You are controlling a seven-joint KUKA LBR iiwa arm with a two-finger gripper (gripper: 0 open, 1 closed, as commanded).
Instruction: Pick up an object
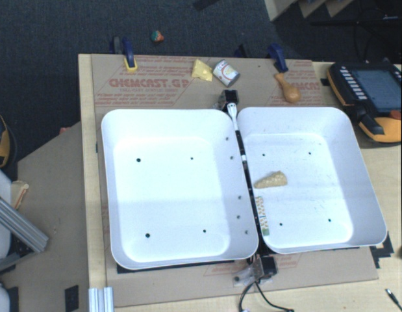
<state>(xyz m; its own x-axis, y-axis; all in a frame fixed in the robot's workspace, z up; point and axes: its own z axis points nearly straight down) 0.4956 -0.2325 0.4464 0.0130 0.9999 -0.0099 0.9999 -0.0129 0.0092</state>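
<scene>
A small tan, wedge-shaped object [271,180] lies in the right bin [330,135], close to its left wall. A narrow patterned strip [261,214] lies along that wall just below the wedge. The left bin [123,194] sits beside it, with only small dark dots on its floor.
Behind the bins on the brown board lie a yellow piece [201,71], a small silver and white can [226,73] and a wooden-handled item [288,88]. Blue clamps [128,51] hold the board's far edge. A handheld control pendant [375,91] rests at the right.
</scene>
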